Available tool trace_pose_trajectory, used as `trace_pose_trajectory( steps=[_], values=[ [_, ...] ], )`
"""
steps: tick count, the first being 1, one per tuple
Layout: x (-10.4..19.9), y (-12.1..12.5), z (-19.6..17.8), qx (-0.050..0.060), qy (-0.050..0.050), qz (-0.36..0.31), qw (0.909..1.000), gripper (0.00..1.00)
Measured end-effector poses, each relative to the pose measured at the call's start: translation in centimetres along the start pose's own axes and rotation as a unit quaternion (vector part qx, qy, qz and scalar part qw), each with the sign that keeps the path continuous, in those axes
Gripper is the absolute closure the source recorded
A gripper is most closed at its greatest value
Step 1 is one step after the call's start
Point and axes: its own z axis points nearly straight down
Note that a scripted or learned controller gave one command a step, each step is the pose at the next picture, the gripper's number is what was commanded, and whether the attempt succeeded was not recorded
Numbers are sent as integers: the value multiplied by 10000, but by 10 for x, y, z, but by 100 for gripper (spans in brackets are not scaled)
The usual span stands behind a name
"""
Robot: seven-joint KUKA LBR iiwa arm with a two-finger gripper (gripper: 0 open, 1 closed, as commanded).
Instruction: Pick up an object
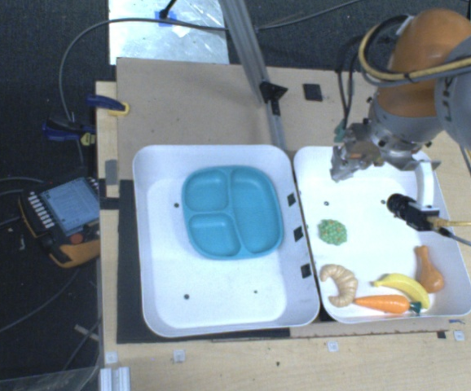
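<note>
Jaw state cannot be told; bring your gripper (343, 169) down squarely over the green object (332, 232) below it before closing.

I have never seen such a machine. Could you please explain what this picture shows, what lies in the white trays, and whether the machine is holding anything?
This is one picture, taken by a fixed camera above a bench and looking down at a slant. The grey and orange shape at the upper right is a robot arm; its gripper hangs over the far end of the right bin. Nothing can be seen between its fingers, so it does not appear to hold anything. The left bin contains a blue divided plate. In the right bin lie toy foods: a green broccoli piece, a croissant, a carrot, a banana and a chicken drumstick. The arm is meant to pick up one of them.
</note>
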Motion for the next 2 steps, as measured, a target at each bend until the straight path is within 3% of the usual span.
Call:
trace_pose_trajectory(
  steps=[2],
  values=[
    [106,6,19,5,0,5,10000,100]
  ],
)
